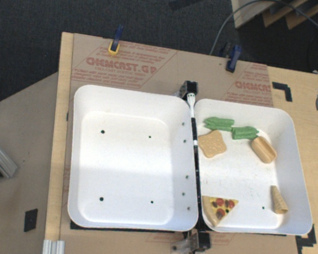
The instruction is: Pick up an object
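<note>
Right bin (293, 170) is holding two green bean pods (218, 123) (244, 132) lying near its far wall, a bread slice (212, 144), a bread roll (263, 149), a tan cone (279, 200), and a pizza slice (220, 208) resting at its near-left corner. Left bin (81, 142) is sitting alongside, touching.

1. I'm seeing two green pods (218, 124) (244, 132) lying end to end at the right bin's (296, 147) far side.
2. A tan bread slice (212, 144) is lying flat just below them, near the divider.
3. A bun (263, 149) is sitting slanted to its right.
4. A pizza slice (219, 209) is resting in the near left corner.
5. A small tan roll (279, 200) is lying near the right wall.
</note>
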You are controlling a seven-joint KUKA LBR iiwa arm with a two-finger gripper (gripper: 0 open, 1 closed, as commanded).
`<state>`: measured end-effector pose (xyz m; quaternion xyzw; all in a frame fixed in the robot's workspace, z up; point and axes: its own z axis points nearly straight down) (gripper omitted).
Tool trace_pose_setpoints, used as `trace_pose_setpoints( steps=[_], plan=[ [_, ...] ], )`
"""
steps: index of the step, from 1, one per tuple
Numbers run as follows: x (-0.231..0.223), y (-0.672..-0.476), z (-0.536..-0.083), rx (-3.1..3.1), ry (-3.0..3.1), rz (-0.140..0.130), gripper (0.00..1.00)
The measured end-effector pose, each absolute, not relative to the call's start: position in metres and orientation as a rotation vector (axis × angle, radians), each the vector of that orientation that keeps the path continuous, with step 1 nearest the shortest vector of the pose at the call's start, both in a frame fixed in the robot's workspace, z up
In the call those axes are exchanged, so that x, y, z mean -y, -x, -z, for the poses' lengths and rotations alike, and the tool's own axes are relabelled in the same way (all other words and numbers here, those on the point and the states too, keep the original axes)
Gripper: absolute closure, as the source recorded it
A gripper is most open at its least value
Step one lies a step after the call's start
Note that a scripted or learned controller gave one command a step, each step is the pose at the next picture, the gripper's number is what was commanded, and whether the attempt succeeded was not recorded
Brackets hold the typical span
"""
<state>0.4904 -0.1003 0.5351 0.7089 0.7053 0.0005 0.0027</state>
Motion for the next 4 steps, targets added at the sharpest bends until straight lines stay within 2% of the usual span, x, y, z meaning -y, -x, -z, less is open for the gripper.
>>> trace_pose_setpoints(
  steps=[1, 2, 3, 4],
  plan=[
    [0.094, -0.479, -0.536, -2.222, -2.221, 0.000, 0.00],
    [0.120, -0.479, -0.535, -2.216, -2.223, 0.000, 0.00],
    [0.119, -0.480, -0.535, -2.220, -2.220, -0.001, 0.00],
    [0.119, -0.480, -0.546, -2.217, -2.215, -0.004, 1.00]
  ],
)
